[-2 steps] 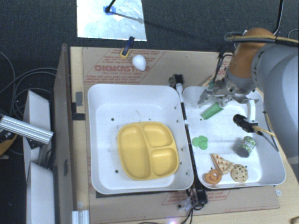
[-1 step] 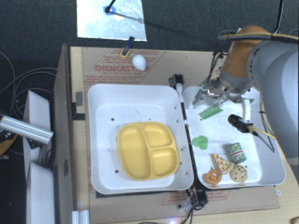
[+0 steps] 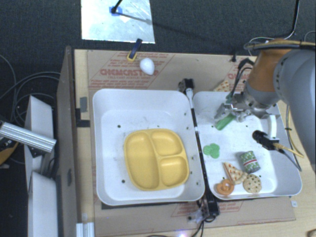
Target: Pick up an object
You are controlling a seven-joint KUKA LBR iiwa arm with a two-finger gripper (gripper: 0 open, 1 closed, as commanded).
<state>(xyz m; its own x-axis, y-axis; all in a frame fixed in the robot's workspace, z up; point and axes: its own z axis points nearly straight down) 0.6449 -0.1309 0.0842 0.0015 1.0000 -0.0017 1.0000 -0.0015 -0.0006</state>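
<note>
I see dark carpet (image 3: 39, 19) around the bench, a shiny sheet (image 3: 117, 14) lying beyond its far edge, black cables (image 3: 19, 90) coiled off the left edge, and printed cardboard (image 3: 123, 68) covering the bench top.

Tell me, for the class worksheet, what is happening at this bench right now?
A grey robot arm reaches in over the right bin, its gripper low beside a green stick-shaped object. Whether it grips that object cannot be told. Also in that bin lie a green round piece, a small can, a cookie and other toy food. The left bin holds a yellow divided tray.
</note>
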